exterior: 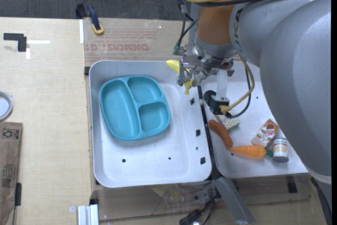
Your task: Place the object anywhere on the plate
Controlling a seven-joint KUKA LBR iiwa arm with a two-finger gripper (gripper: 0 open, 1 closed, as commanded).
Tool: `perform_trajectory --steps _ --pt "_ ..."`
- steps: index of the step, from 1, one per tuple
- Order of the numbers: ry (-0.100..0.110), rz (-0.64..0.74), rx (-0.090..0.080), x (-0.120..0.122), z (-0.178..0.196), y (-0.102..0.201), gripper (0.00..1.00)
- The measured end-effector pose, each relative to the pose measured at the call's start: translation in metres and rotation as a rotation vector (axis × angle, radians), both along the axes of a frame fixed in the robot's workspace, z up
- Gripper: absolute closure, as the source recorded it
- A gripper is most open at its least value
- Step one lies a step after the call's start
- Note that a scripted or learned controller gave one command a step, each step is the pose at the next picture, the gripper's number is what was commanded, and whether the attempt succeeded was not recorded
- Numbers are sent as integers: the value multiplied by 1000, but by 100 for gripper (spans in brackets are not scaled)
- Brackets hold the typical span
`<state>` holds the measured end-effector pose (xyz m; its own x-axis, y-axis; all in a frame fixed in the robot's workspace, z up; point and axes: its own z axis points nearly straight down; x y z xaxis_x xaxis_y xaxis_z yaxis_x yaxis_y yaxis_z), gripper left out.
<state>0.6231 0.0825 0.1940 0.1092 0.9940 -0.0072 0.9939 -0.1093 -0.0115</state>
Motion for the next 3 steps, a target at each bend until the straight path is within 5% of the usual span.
perform_trajectory --steps 1,2,3 --pt "-8 -77 2 12 18 65 100" --pt "-5 -87 1 -64 9 132 100" --pt "-6 -87 1 -64 9 132 0"
